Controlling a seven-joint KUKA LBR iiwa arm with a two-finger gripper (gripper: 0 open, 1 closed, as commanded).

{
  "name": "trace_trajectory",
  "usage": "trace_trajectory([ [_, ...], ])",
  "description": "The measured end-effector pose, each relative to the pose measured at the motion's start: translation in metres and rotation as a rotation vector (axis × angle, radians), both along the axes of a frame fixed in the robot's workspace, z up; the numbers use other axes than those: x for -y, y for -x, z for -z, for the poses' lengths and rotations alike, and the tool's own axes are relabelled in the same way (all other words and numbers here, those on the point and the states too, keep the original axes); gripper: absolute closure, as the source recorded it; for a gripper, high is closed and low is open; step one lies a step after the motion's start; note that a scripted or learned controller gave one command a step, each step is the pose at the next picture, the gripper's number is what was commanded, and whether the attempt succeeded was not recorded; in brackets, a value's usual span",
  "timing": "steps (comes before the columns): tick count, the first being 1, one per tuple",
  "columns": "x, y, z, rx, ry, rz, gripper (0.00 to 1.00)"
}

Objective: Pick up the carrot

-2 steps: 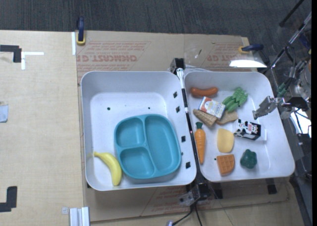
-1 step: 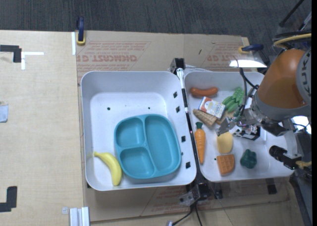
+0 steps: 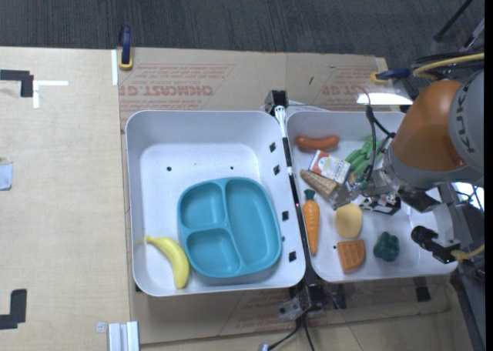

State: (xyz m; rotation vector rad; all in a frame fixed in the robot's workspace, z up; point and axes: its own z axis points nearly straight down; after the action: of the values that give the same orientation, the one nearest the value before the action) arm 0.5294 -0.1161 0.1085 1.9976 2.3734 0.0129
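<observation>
Carrot [image 3: 310, 222]: you'll find it in the right bin [image 3: 408, 266], lying lengthwise along the left wall; a slim orange taper with a green top at its far end, smooth and plastic-looking.
Hand [image 3: 367, 197]: it sits low over the middle of the right bin, just right of the carrot and apart from it. You cannot tell from this view whether it is open or closed, and nothing shows gripped in it.
Arm [image 3: 431, 138]: grey, with a rounded orange band above the wrist; it reaches in from the right and bends down toward the bin's centre.
Right bin contents: a reddish sausage [image 3: 317, 142] at the far end; a small printed carton [image 3: 329, 166] and a brown wedge-shaped piece [image 3: 319, 182] just beyond the carrot's top; green bean pods [image 3: 359, 157] beside the arm; a rounded yellow item [image 3: 349, 220] touching or just under the hand; a square orange waffle [image 3: 351, 255] and a knobbly dark green piece [image 3: 387, 247] at the near end.
Left bin [image 3: 146, 188]: shallow, white, smooth-walled with rounded corners. It holds a teal three-compartment plate [image 3: 229, 226] and a curved yellow banana [image 3: 174, 258] at the plate's near left.
Counter [image 3: 62, 203]: pale wood-toned surface, with flat brown printed cardboard [image 3: 177, 84] under the bins.
</observation>
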Motion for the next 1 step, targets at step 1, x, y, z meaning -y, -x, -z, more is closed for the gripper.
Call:
trace_trajectory([
  [1,-0.0038,-0.0129,0.0001,-0.005,-0.009,0.119,0.00],
])
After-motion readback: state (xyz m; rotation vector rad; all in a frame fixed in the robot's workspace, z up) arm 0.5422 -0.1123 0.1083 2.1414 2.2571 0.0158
